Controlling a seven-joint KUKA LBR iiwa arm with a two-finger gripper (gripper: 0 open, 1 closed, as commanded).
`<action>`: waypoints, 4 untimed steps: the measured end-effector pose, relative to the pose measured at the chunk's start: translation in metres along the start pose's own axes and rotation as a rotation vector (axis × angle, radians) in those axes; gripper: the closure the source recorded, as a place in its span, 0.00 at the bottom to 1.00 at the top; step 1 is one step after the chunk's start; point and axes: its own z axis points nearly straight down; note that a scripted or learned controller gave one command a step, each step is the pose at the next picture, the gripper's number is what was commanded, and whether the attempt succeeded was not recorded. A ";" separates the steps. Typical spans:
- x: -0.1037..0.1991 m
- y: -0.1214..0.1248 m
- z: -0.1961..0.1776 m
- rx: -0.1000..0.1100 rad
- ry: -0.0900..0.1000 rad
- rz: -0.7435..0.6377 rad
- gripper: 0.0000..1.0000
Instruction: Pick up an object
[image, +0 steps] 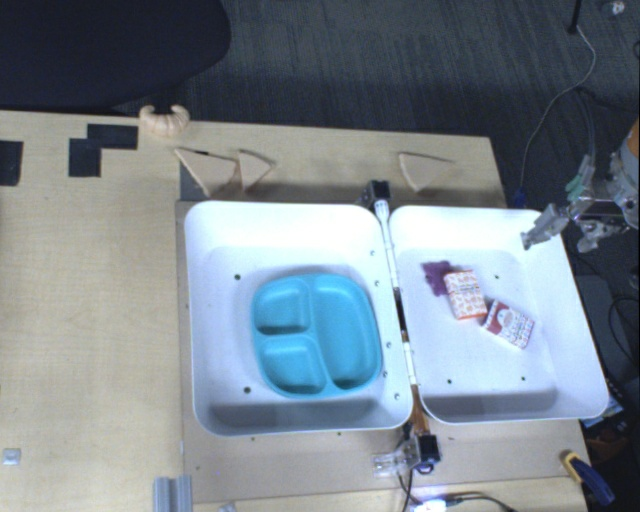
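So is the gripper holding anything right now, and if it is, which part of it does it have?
Nothing is held. The gripper hangs at the right bin's upper right rim, nothing between its fingers; both small cartons lie on the bin floor.

Left bin (215, 300): we see a blue three-compartment tray (316, 333) lying flat in it.
Right bin (560, 330): we see a purple item (437, 275), a small red-and-white carton (466, 295) just beside it, and a red-and-white packet (509, 324) near that.
Gripper (566, 224): we see it over the right bin's far right corner, apart from all three items.
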 end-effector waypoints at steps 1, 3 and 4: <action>-0.005 0.044 0.146 0.004 0.002 -0.002 0.00; 0.027 -0.035 0.156 -0.009 -0.001 0.000 1.00; 0.027 -0.035 0.156 -0.009 -0.001 0.000 0.00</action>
